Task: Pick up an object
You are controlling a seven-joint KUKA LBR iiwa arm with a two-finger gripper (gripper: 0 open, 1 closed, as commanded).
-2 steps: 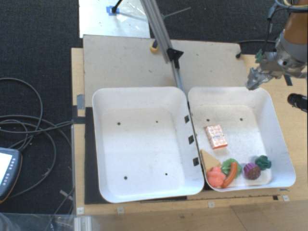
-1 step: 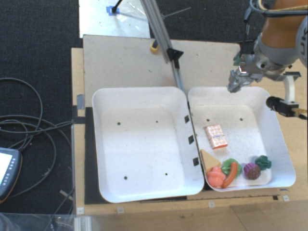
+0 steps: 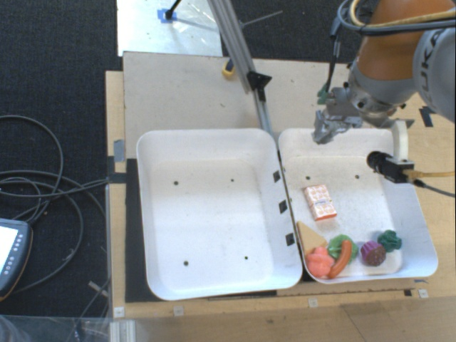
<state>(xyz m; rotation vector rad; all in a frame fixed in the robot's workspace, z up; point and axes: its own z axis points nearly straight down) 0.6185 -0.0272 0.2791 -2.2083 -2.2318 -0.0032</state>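
Note:
My gripper [image 3: 326, 132] hangs over the far edge of the right bin [image 3: 410, 212], well above the floor, with nothing seen between its fingers. Below it in that bin lies a small pink and orange box [image 3: 320, 201]. Along the bin's near edge sit a tan wedge [image 3: 308, 234], a red-orange lump [image 3: 320, 262], a green leafy piece [image 3: 340, 244], an orange carrot-like stick [image 3: 343, 257], a purple toy [image 3: 372, 253] and a dark green toy [image 3: 389, 240].
The left bin [image 3: 153, 212] stands beside the right one, joined by black clips [image 3: 283, 206]. A slanted grey pole [image 3: 235, 34] crosses the back of the bench. Cables and a tablet [image 3: 11, 251] lie on the floor at left.

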